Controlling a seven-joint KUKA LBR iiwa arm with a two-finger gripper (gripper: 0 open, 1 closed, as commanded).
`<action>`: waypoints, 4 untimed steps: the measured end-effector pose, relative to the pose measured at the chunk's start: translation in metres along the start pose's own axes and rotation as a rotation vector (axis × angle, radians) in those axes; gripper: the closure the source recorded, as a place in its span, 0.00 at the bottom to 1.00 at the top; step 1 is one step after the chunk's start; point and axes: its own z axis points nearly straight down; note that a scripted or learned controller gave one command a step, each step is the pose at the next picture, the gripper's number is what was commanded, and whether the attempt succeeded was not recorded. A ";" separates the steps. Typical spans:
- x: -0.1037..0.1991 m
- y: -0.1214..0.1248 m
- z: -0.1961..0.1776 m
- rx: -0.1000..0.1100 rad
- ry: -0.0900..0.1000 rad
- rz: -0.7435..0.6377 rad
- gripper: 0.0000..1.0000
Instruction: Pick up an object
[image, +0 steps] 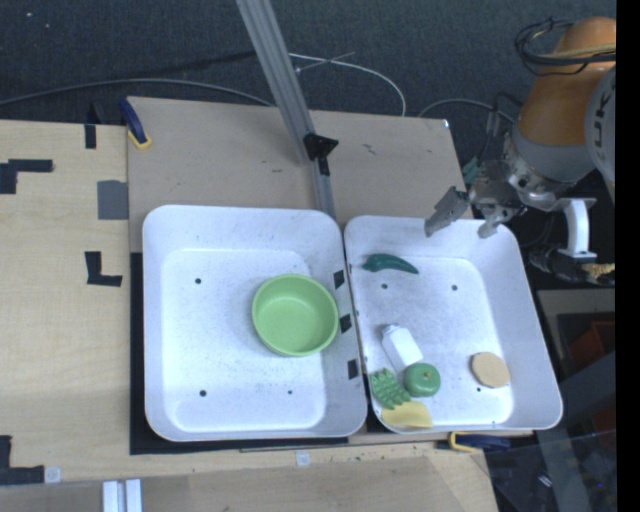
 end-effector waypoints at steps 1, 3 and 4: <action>0.000 0.000 0.000 0.000 -0.001 -0.001 0.00; 0.009 -0.008 0.093 0.006 -0.001 0.001 0.00; 0.011 -0.013 0.157 0.007 0.000 0.001 0.00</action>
